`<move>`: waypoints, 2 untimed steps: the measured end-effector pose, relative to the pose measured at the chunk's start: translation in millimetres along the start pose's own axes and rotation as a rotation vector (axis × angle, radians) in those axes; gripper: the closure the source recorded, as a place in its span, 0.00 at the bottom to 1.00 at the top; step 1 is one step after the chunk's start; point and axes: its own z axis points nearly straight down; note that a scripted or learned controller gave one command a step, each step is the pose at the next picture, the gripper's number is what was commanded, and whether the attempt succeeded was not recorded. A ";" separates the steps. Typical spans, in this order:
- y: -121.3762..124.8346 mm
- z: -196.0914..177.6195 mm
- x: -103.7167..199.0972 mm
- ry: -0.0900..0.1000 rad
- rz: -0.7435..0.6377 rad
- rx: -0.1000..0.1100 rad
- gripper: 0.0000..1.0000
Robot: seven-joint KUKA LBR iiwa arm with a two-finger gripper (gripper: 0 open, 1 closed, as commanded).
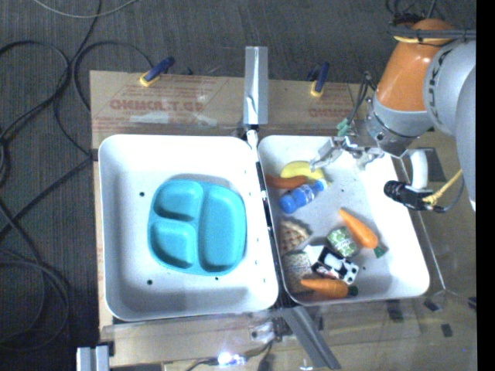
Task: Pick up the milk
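**In the right bin: gripper high at the back, milk low at the front**

In the right bin (418,280), the milk (337,267), a small carton with a black-and-white cow pattern, lies on its side near the front wall. It is crowded: a carrot (325,287) touches it on the front side, a green-and-white can (342,242) sits just behind it, and a second carrot (360,229) lies beside that can. This packing leaves little free room around the carton, which in my judgement will complicate a clean grasp.

The gripper (331,154) hangs over the bin's back portion, just beside a yellow banana (300,168) and near a blue bottle (300,197). Its fingers stand apart, holding nothing. It is well apart from the milk, so the approach is not yet made.

The left bin (116,230) holds a blue divided tray (199,225), which plays no part in the pick.
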 end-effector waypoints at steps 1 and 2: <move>-65.3 96.6 13.2 0.000 0.015 -0.002 0.00; -83.6 67.2 19.7 0.001 0.039 0.001 0.00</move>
